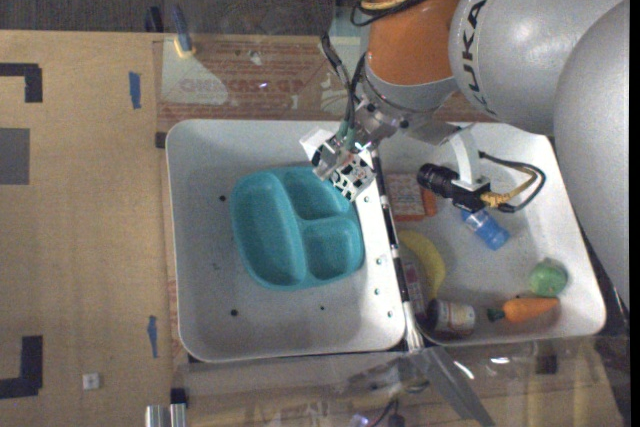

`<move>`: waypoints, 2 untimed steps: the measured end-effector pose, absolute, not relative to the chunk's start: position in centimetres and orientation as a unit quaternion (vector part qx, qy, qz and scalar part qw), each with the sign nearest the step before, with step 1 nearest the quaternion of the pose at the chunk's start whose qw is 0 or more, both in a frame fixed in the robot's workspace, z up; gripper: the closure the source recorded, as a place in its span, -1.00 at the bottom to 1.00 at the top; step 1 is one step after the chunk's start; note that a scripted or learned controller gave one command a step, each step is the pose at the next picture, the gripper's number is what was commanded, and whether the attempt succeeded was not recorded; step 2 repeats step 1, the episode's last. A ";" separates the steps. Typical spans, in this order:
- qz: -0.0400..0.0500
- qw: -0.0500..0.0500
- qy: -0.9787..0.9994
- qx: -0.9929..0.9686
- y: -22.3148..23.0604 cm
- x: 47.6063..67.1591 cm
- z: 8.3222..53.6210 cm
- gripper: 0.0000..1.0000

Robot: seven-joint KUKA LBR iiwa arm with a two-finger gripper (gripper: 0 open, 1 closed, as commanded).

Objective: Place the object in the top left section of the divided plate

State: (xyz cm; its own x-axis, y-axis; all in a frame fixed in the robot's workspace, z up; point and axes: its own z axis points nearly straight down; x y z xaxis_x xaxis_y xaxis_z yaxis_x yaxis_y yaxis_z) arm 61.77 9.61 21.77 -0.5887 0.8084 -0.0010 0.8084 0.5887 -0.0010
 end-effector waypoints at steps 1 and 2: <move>-0.001 0.000 0.891 0.453 9.7 61.8 21.8 -1.00; -0.001 0.000 0.891 0.453 9.7 61.8 21.8 -1.00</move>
